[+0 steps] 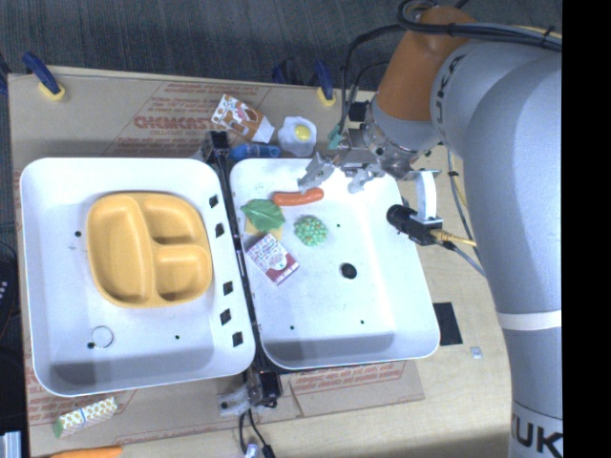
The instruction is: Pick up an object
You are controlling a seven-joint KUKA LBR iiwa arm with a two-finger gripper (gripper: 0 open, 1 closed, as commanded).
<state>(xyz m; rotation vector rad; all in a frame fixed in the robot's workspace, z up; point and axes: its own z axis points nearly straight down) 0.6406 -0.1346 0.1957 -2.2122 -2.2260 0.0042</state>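
Observation:
My gripper (336, 177) hangs over the far edge of the right bin (401, 303), its two fingers spread open with nothing between them. Just in front of the fingertips an orange sausage (298, 197) lies on the bin floor. Further forward in the same bin are a green leaf (263, 215), a green round pea cluster (310, 229) and a red and white packet (271, 258).
A yellow divided tray (150, 246) sits in the left bin (48, 351). Behind the bins lie a snack packet (234, 114), a blue item (253, 151) and a toy fried egg (298, 134). Another small packet (86, 415) lies on the cardboard at the front left.

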